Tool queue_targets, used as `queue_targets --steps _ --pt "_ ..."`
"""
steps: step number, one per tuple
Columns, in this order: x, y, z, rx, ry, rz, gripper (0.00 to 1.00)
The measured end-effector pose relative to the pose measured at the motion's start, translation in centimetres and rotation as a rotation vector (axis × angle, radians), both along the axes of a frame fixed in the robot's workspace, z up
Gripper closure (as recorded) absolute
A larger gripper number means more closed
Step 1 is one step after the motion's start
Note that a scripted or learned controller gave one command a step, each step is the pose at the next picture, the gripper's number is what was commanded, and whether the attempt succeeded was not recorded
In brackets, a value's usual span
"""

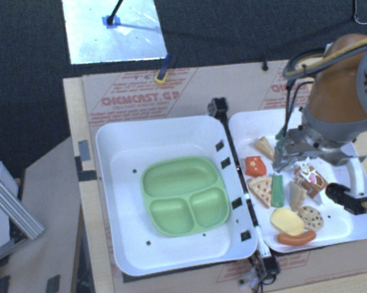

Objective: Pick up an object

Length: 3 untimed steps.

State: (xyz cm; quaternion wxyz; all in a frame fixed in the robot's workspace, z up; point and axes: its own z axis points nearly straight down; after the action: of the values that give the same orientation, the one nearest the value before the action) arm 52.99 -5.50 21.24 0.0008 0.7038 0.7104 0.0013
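Arm (346, 92) reaching in, tool (283, 158) lowered

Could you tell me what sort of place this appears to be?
Most likely a robotics lab bench for grasping trials: a grey and orange arm reaches over two white bins, one holding a green divided tray, the other toy food such as a pizza slice.

- One fixed camera hangs above the worktop (130, 89), looking down at a slant.
- It stands far enough back to take in both white bins (113, 144) side by side, plus dark floor beyond.
- The arm (343, 96) enters from the frame's right.
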Motion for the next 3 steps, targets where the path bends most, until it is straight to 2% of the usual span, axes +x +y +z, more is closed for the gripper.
queue_targets --steps 1,2,3 --pt "2.0 5.5 1.5 0.001 0.000 0.002 1.00" --pt "3.0 11.0 0.9 0.001 0.001 0.000 1.00" --pt "2.2 10.3 0.4 -0.001 0.003 -0.008 1.00"
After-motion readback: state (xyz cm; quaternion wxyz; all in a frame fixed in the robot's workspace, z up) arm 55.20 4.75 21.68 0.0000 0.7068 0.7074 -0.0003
